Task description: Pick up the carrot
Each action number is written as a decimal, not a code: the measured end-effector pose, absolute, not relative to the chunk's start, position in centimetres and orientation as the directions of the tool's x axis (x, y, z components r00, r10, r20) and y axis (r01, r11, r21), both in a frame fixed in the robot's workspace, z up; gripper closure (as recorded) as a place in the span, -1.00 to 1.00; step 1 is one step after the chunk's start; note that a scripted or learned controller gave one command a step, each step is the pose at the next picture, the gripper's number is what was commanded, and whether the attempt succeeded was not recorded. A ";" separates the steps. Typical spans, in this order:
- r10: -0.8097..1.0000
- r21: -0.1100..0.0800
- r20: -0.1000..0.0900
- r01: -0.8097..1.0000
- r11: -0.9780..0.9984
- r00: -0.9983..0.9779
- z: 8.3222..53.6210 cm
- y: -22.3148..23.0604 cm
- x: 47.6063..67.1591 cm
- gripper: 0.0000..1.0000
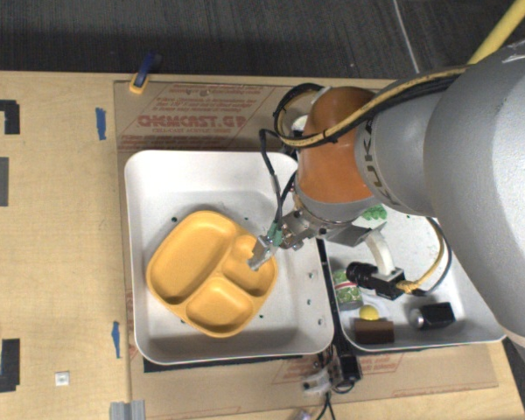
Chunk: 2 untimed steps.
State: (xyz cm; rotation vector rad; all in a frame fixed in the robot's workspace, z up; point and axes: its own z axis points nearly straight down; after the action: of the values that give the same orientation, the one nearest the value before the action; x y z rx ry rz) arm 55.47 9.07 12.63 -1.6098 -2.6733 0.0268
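A yellow sectioned plate [197, 274] lies in the left bin [149, 199]. In its right compartment is a slightly more orange shape [242, 250], which may be the carrot; its outline blends into the plate. My gripper [263, 254] hangs low over that compartment's right edge, right beside or touching the orange shape. The arm's orange band [332, 156] and grey body cover the bins' shared wall and much of the right bin.
The right bin [472, 326] holds a black piece [436, 315], a brown block [374, 331], a small yellow ball [367, 313], a green packet [346, 287] and a white item [381, 254]. A black cable runs from the arm to the gripper.
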 end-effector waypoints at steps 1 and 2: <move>0.842 -0.031 0.011 0.842 0.539 -0.539 12.6 8.9 55.3 -1.00; 0.821 -0.033 0.012 0.820 0.571 -0.571 12.6 8.8 55.3 -1.00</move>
State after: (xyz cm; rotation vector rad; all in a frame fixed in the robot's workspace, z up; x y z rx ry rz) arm 55.25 8.76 12.59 -1.4420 -2.7611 0.0372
